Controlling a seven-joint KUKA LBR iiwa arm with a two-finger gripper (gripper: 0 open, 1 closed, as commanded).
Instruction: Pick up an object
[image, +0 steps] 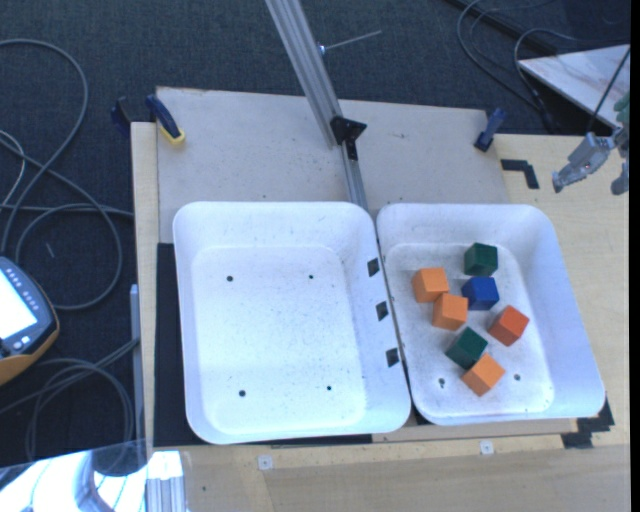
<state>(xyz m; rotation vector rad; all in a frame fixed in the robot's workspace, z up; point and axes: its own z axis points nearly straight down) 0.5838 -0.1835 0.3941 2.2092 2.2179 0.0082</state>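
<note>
- Your left bin (270, 320) holds nothing to pick, so don't waste a reach there; every candidate lies in the right bin (560, 290).
- Seven cubes sit clustered in that bin: an orange cube (431, 284) at the left of the group, a second orange one (449, 312) just beside the blue cube (481, 292), and a dark green cube (466, 348) touching the front orange cube (484, 375).
- Aim for one with free sides. The back green cube (481, 259) and the red-orange cube (509, 325) look the least crowded to me.
- Line the fingers across two bare faces, not a corner, and come down straight.
- Your hand (580, 165) hangs over the desk beyond the right bin's far corner, well apart from the cubes, carrying nothing; I cannot tell how wide it stands.
</note>
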